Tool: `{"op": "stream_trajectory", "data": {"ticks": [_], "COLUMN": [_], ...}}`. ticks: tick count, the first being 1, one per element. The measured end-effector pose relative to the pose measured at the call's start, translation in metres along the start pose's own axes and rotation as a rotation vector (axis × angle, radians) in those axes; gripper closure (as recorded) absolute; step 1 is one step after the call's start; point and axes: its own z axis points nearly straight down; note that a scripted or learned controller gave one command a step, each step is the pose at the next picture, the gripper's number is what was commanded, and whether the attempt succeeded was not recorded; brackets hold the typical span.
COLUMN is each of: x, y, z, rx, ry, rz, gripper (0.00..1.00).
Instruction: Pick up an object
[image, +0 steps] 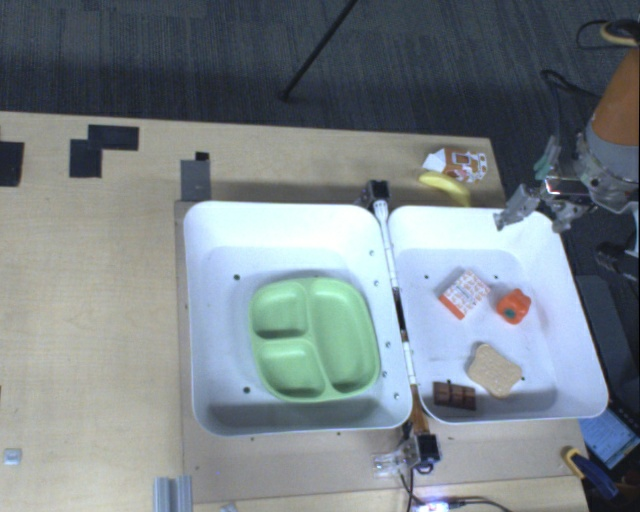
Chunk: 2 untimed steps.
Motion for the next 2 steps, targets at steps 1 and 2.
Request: {"op": "stream_trajectory", "data": {"ticks": [1, 2], "x": [0.046, 0.076], "y": [0.017, -0.036], "z": [0.149, 0.150], "rx": [-0.003, -0.001], "ry": [0.001, 0.001], "rz": [-0.002, 0.002], "gripper": [0.00, 0.00]}}
